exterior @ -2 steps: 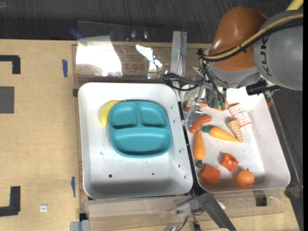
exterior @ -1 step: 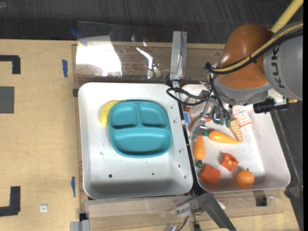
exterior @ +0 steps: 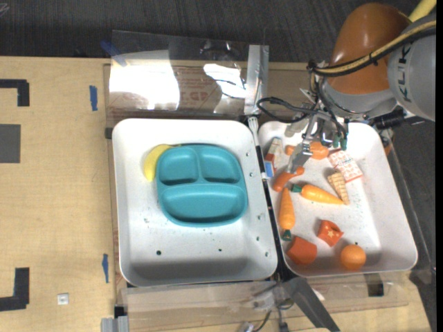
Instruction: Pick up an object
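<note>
Arm reaching into the right bin among toy food.

The left bin (exterior: 131, 247) holds a teal divided plate (exterior: 201, 184) with a yellow piece (exterior: 152, 159) tucked under its left edge. In the right bin (exterior: 394, 244) the gripper (exterior: 302, 156) hangs over the upper left corner, its jaws slightly parted, nothing visibly between them. Below it lie two carrots (exterior: 320, 194), (exterior: 286, 210), a red pepper (exterior: 329, 232), a tomato (exterior: 302, 250) and an orange (exterior: 353, 256).
</note>
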`<state>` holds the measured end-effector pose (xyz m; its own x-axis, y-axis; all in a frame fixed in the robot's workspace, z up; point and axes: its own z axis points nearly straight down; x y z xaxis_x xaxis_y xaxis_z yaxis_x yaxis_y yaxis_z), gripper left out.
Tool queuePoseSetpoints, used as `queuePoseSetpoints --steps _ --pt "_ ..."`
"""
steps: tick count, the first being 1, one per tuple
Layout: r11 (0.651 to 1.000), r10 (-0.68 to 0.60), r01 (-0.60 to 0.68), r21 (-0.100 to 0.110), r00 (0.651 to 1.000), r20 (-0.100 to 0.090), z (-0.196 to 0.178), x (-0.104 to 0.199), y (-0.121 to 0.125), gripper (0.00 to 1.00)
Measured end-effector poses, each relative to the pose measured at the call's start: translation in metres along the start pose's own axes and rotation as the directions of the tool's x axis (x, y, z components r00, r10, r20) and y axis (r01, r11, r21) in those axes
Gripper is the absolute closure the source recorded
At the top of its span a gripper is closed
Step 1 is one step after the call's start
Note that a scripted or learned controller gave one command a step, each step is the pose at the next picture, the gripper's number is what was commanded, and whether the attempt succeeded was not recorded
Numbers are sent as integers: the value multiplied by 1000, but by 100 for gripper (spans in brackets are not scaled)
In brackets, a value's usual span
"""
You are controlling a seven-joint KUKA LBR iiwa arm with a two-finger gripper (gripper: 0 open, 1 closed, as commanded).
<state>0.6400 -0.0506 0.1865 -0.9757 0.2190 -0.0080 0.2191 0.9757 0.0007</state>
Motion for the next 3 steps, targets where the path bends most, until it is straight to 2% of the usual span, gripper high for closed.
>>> queuePoseSetpoints --steps 1,2,3 --pt "884 468 -468 -1 884 1 97 56 -77 0" --pt "885 466 -466 -6 885 12 84 52 -76 100" --pt "873 488 -488 -7 873 3 -25 42 14 100"
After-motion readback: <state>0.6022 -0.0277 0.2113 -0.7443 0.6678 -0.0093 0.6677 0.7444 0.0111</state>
